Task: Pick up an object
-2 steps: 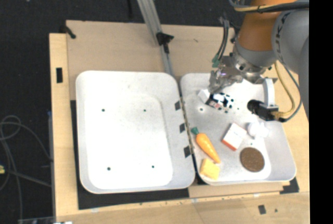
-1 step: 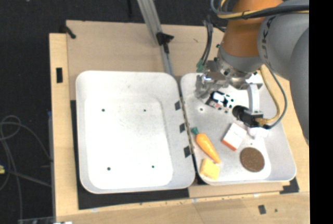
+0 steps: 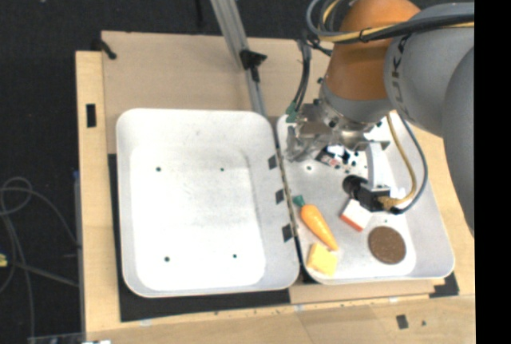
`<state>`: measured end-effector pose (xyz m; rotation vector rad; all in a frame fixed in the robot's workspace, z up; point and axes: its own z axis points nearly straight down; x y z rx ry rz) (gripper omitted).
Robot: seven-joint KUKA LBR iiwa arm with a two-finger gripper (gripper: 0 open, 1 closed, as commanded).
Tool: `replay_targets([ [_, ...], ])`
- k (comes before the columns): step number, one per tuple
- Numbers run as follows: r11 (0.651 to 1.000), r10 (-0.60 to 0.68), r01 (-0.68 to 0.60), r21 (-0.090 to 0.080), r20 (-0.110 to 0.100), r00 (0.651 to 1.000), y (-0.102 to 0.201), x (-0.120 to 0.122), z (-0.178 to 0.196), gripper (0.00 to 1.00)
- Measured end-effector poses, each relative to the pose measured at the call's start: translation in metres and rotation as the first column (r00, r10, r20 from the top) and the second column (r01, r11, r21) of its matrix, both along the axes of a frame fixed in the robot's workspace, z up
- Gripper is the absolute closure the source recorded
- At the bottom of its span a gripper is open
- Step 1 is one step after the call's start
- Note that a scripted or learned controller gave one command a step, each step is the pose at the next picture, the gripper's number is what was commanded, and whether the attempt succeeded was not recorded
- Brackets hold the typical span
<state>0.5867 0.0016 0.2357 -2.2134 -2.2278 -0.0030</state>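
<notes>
My gripper (image 3: 298, 141) hangs low over the far left corner of the right bin (image 3: 427, 235), close to its left wall. An orange carrot with a green tip (image 3: 317, 225) lies along that wall, nearer the front. A yellow block (image 3: 322, 259) touches the carrot's front end. A brown disc (image 3: 387, 244) rests in the front right part of the bin. A small white block with a red edge (image 3: 354, 215) sits between the carrot and the disc. A white item with red and black marks (image 3: 335, 156) lies just right of the gripper, partly hidden by the wrist.
The left bin (image 3: 136, 135) stands beside the right one, their walls meeting at a row of black clips (image 3: 283, 195). A slanted metal rail (image 3: 227, 11) rises from behind the bins. The grey arm (image 3: 435, 55) covers the far right of the bench.
</notes>
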Motion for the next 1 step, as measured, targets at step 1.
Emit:
replay_targets([
  [1, 1.0, 0.002, -0.002, 0.001, 0.0, 1.0, 0.0515, -0.0263, 0.0107, 1.0],
])
